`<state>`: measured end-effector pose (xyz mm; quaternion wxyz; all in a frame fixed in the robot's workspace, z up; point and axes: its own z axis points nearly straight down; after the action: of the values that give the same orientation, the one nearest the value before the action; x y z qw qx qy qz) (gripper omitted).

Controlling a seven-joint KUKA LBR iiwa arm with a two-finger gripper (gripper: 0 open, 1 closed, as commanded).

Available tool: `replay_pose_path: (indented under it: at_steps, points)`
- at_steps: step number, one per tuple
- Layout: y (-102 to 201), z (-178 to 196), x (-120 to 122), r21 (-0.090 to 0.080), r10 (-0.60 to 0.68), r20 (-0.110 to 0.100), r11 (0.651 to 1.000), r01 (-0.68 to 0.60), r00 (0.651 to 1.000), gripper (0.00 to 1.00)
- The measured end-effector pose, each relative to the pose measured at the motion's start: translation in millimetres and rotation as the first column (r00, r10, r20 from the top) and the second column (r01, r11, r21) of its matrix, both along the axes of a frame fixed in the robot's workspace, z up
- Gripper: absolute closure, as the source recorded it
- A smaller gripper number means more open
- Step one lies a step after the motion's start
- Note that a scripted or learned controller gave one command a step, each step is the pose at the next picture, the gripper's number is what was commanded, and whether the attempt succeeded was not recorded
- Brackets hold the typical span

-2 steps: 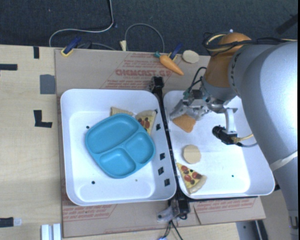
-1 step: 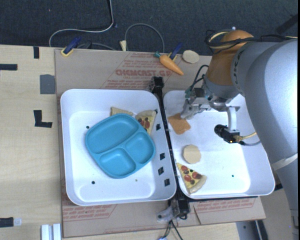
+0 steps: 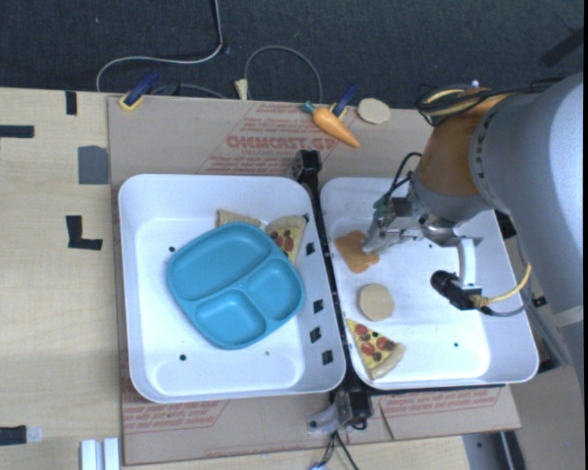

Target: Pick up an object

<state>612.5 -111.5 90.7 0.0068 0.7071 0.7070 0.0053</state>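
Note:
My gripper (image 3: 374, 241) reaches down into the right bin (image 3: 470, 355), at the right edge of an orange-brown toy food piece (image 3: 351, 253) that lies near the bin's left wall. It looks in contact with the piece, but I cannot make out any grasp. A round tan cookie (image 3: 376, 302) lies just below that piece. A toy pizza slice (image 3: 375, 348) rests in the bin's front left corner.
The left bin (image 3: 147, 360) holds a blue divided plate (image 3: 235, 284), a second pizza slice (image 3: 287, 233) and a tan piece (image 3: 231, 219) tucked under the plate's far edge. A toy carrot (image 3: 335, 125) and a tan disc (image 3: 373, 112) lie on the cardboard behind the bins.

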Motion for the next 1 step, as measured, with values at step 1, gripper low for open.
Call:
replay_pose_path:
  at_steps: [1]
  points:
    - [3.9,0.3,-7.6,-0.003,0.000,0.002,1.000,0.000,1.000,1.00]
